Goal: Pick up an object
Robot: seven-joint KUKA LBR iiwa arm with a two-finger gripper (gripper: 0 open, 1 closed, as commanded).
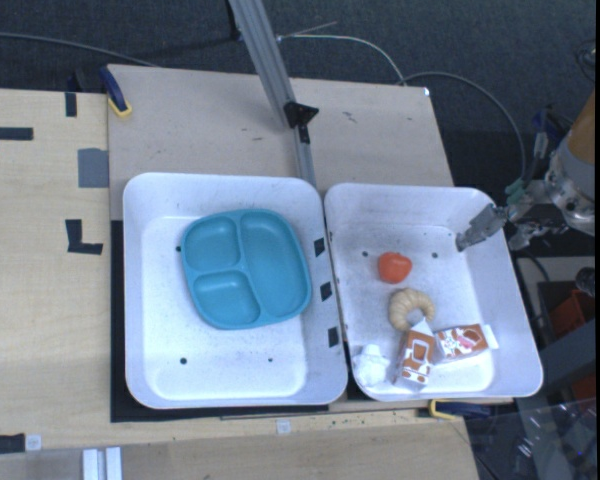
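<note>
White plastic made up both shallow bins on the counter (380, 128), and nearest the camera, in the right bin (500, 368), lay a cluster of small things along its front wall: a crumpled white wrapper (372, 364), an orange-and-white carton (415, 356) and a red-and-white packet (464, 342), the carton and packet touching one another. Just behind them sat a pale croissant (411, 306), curled and touching the carton's upper end. A little farther back, near the middle of the bin floor, rested a small red tomato (394, 266), apart from the croissant. The left bin (145, 368) held a teal divided plate (247, 267), lying flat with its three compartments facing up. At the right bin's far right rim hung the gripper (477, 231), its dark fingers pointing down-left over the edge; whether they were spread or closed could not be told, and nothing was seen between them. The tomato lay to their left and slightly nearer, well apart from them, with bare bin floor between.
</note>
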